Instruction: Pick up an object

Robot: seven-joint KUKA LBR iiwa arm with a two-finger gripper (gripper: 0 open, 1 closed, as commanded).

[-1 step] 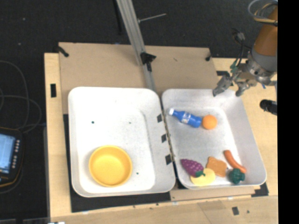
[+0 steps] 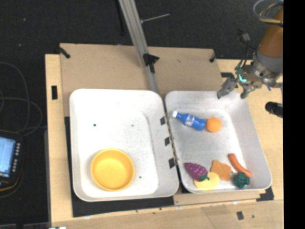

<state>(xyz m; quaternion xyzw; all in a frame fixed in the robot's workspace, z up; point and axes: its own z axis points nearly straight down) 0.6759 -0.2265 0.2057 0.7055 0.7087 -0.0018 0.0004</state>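
My gripper [image 2: 235,90] hangs over the far right corner of the right bin [image 2: 248,113], its two fingers spread apart and nothing between them. Below and left of it in that bin lie a blue bottle [image 2: 189,120] and an orange ball [image 2: 214,124]. Along the bin's near edge sit a purple grape bunch [image 2: 195,169], a yellow piece [image 2: 208,182], a tan bread-like piece [image 2: 221,169], an orange carrot [image 2: 237,163] and a green broccoli-like piece [image 2: 241,180].
The left bin [image 2: 119,109] holds a yellow bowl [image 2: 112,169] near its front left. A grey metal pole [image 2: 136,27] slants up from between the bins at the back. A screen device [image 2: 8,156] lies off the bench at the left.
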